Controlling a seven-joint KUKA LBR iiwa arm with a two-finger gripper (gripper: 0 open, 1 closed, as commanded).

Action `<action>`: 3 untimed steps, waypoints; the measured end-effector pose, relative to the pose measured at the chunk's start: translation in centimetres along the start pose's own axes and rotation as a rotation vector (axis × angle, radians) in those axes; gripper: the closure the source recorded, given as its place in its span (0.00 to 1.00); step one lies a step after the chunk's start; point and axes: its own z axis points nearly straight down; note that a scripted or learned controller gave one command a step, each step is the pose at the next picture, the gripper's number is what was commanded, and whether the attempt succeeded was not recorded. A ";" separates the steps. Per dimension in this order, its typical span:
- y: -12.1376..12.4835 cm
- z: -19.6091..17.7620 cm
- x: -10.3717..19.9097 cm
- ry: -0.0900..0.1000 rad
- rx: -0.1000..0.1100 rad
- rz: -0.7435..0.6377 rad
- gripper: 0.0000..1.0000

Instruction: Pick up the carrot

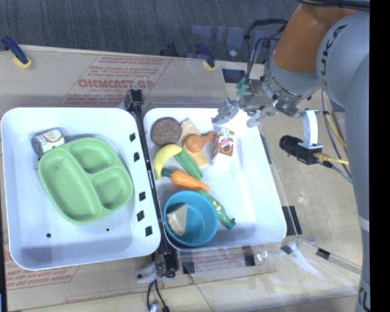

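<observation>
The carrot (189, 180) is orange with a green top and lies slanted in the middle of the right bin (263, 194), between a banana (164, 158) and a blue bowl (192, 218). My gripper (237, 112) hovers over the far edge of the right bin, above and to the right of the carrot. Its two fingers stand apart with nothing between them. One fingertip (222, 116) is near a small carton (225, 142).
The right bin also holds a brown round patty (165, 130), a chicken drumstick (198, 141), a green vegetable (220, 212) and a wedge inside the blue bowl. The left bin (19, 174) holds a green divided plate (86, 179) and a small box (48, 139).
</observation>
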 end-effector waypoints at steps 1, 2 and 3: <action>-0.4 17.2 3.0 0.001 0.009 0.006 0.00; -0.2 15.9 2.9 -0.001 0.009 -0.003 1.00; -0.2 15.9 2.9 -0.002 0.009 -0.003 0.00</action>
